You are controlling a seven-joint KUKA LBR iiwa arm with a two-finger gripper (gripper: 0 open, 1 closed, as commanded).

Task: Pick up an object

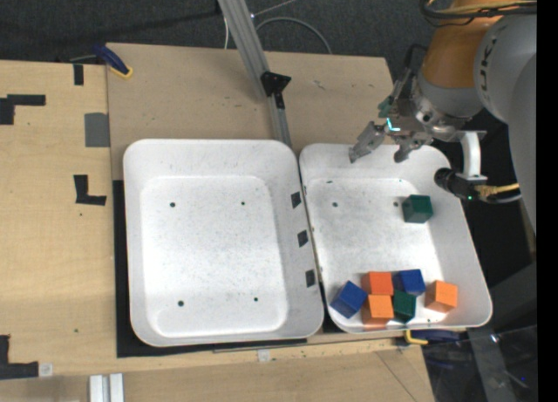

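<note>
Camera view: the pincer hangs spread and empty over the far rim of the right bin, above a lone green cube. Nearer than that cube, six blocks crowd the bin's front edge. Judged an approach step; next, the arm must descend onto the green cube and clench squarely.

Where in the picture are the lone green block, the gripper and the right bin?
lone green block (418, 208): camera view, centre of its top face.
gripper (383, 148): camera view, midway between its spread fingertips.
right bin (349, 217): camera view, bare floor.
</note>
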